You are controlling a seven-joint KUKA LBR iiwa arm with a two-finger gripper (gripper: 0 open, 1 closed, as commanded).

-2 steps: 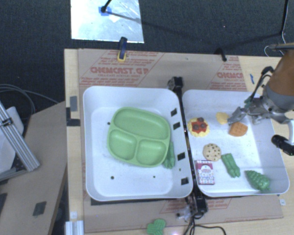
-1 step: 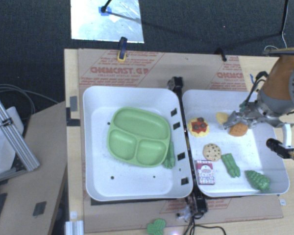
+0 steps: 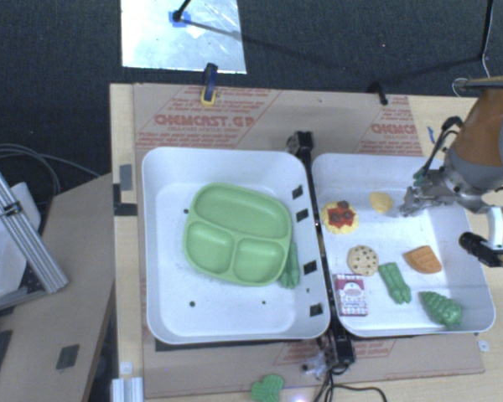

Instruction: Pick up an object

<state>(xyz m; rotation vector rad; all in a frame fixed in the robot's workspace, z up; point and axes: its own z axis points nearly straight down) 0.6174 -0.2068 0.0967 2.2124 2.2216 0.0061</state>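
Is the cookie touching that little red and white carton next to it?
Apart. The camera view shows a thin strip of white bin floor between the cookie and the carton.

You get bright, even overhead light | glare on the foil sheet (image 3: 183, 23) | white bins (image 3: 226, 249) slightly washed out | shadows soft | focus mildly soft throughout

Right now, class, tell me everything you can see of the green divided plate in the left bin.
The green divided plate is pale green and looks like moulded plastic, a rounded square with three compartments: one large at the back, two smaller in front. It lies flat and slightly turned on the floor of the left bin. Nothing sits in its compartments. A darker green piece touches its right edge.
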